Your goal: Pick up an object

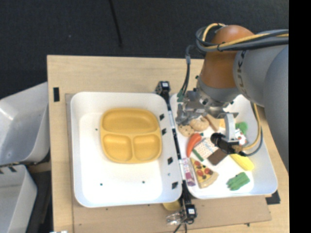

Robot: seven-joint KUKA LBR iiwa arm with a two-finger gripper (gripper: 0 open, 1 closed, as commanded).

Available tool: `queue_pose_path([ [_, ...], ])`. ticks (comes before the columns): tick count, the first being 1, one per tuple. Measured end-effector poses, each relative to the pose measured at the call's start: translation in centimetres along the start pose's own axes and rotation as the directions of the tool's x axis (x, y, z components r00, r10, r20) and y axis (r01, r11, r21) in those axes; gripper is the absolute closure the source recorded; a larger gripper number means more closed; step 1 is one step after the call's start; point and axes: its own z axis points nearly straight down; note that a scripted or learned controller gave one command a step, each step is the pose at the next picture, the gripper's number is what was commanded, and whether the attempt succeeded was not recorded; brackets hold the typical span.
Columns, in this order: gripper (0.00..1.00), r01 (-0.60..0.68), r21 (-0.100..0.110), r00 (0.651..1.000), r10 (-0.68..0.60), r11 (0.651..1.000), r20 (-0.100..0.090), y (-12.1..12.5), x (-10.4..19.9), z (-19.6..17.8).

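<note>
A yellow divided plate (131, 141) lies in the left bin (85, 188). In the right bin (265, 181), toy food (204, 149) is piled; the arm bends down, jaws (187, 111) above a cookie (198, 124), state unclear.

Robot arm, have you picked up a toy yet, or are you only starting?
Only starting. Done so far: the grey arm with the orange band has reached over the right white bin, and its gripper sits low at the far-left corner, above the round tan cookies. In hand: nothing that I can see. Left: grab a toy and lift it. The yellow divided plate lies in the left white bin.
</note>
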Motion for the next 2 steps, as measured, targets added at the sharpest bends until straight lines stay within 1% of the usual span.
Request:
queue_pose_path([
  [1, 1.00, 0.001, -0.005, 1.000, -0.001, 1.000, 0.000, -2.8, 6.9, 0.9],
  [2, 1.00, 0.009, -0.015, 1.000, -0.009, 1.000, -0.005, -5.9, 18.3, -7.4],
])
